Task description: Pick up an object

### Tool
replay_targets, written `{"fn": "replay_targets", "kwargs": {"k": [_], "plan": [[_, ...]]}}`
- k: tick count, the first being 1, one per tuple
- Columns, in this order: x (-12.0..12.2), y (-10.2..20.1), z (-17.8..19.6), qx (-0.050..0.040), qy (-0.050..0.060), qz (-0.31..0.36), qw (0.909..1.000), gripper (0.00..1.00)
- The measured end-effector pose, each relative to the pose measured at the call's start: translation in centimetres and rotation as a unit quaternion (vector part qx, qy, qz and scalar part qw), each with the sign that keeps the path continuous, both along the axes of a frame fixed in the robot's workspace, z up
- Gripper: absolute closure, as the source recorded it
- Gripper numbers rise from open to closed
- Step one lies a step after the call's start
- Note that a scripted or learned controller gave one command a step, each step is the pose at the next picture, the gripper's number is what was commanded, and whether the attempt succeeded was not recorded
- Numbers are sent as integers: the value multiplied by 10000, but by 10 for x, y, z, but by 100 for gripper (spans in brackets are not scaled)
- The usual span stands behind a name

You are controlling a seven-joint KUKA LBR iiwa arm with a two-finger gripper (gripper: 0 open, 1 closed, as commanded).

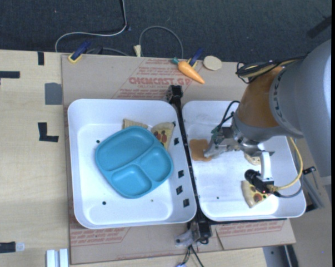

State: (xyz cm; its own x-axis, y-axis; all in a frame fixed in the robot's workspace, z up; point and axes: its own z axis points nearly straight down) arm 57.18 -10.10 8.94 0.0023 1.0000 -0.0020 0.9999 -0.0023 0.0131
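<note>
A: Listing by size: the arm [292, 104] is seen reaching into the right bin [211, 204]; a blue divided plate [134, 161] is parked in the left bin [81, 149].

B: And the gripper [216, 149]?

A: Lowered beside a brown flat piece [198, 149], likely the target. Whether its jaws are spread cannot be told. A pizza slice [250, 193] is left nearby.

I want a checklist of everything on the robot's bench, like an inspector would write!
Surface: cardboard-covered bench bearing two shallow white bins, left bin and right bin.
Job's things: flat brown piece and toy pizza slice in right bin; blue divided plastic plate in left bin.
Clutter: toy orange carrot and pale round disc behind the bins.
Grippers: gripper low beside the brown piece.
Cables: white cable on dark floor.
Surroundings: nothing seen.
</note>
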Motion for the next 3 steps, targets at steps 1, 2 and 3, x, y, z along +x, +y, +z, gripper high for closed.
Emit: {"fn": "replay_targets", "kwargs": {"k": [1, 2, 3], "plan": [[0, 0, -2, 0, 21, 14, 10000, 0], [29, 7, -3, 2, 57, 18, 10000, 0], [81, -1, -4, 5, 51, 28, 10000, 0]]}}
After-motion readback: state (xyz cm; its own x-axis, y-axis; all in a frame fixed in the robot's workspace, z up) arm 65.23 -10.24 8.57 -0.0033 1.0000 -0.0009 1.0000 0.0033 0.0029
